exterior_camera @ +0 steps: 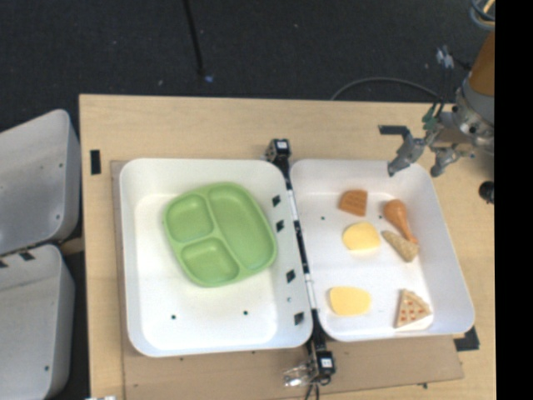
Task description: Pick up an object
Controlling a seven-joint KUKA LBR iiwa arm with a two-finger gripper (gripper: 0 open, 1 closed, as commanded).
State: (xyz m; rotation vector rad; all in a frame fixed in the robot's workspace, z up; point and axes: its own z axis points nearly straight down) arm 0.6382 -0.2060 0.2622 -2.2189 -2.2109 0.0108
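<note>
The right bin holds several food pieces: an orange-brown chunk, a carrot-like piece, a pale yellow round piece, a tan bread-like piece, a yellow oval piece and a pizza-slice wedge. My gripper hangs over the bin's far right corner, above and to the right of the orange-brown chunk. Its two fingers are spread apart with nothing between them.
The left bin holds a green three-compartment plate. A black divider with clips runs between the bins. A cable curves over the bench behind the right bin. White chairs stand at the left.
</note>
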